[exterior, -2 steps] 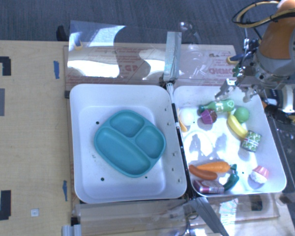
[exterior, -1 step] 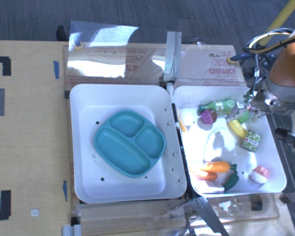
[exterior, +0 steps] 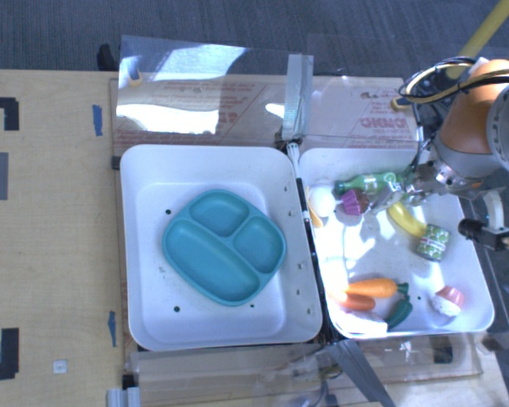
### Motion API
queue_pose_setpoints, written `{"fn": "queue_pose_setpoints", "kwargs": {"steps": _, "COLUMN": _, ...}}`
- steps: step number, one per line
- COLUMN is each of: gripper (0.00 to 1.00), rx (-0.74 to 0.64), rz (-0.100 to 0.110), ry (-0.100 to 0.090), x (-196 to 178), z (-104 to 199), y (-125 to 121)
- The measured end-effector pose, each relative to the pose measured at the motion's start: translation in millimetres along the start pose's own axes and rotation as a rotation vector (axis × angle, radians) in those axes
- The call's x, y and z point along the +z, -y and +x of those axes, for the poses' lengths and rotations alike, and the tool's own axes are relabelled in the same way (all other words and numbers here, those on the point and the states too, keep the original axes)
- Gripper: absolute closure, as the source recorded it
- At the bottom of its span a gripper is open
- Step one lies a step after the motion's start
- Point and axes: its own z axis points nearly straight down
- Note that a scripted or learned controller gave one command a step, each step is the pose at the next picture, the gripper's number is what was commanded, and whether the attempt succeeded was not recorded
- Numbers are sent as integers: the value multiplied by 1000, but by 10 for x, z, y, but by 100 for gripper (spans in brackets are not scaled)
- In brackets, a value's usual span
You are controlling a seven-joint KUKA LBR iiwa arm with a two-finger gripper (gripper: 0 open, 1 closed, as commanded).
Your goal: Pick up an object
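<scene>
Left of the divider between the two bins, the left bin [exterior: 144,312] holds one thing, a teal sectioned plate [exterior: 224,246] lying flat near its middle, three compartments showing and nothing in them.

Right of that divider, the right bin [exterior: 475,308] holds the small toy foods. A white egg [exterior: 321,202] lies just beside the divider, with a purple piece [exterior: 352,203] next to it and a green bottle [exterior: 367,182] lying on its side just behind both. Farther from the divider are a yellow banana [exterior: 406,219] and a green patterned can [exterior: 433,242], nearly touching. Toward the near edge lie an orange carrot [exterior: 371,288], a green pepper [exterior: 399,313] and a pink-and-white piece [exterior: 447,300].

The arm comes down over the far right corner of the right bin; its jaws [exterior: 411,192] are low between the bottle's end and the banana, and whether they are spread or pinching anything I cannot tell.

Both bins sit on a counter [exterior: 51,227] of tan board with black corner marks and blue tape; beyond it lies dark grey carpet [exterior: 237,7].
</scene>
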Motion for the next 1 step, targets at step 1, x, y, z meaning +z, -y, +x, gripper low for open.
{"fn": "queue_pose_setpoints", "kwargs": {"steps": 1, "gripper": 100, "rx": -4, "rz": -4, "ry": 3, "x": -120, "z": 7, "y": -20}}
